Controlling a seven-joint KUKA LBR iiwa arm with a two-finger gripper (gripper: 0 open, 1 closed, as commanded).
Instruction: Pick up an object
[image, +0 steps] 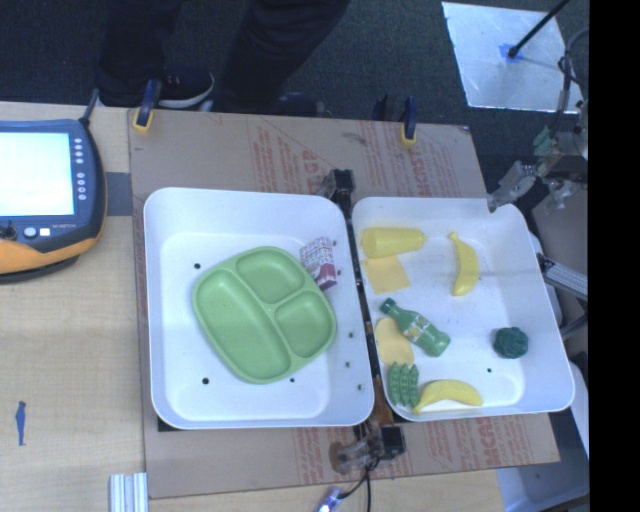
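Grey metal arm (545, 170) at the right edge — angular, partly blurred.

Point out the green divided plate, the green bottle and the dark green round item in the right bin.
green divided plate (262, 313): camera view, centre of the plate.
green bottle (416, 327): camera view, middle of its body.
dark green round item (511, 342): camera view, its centre.
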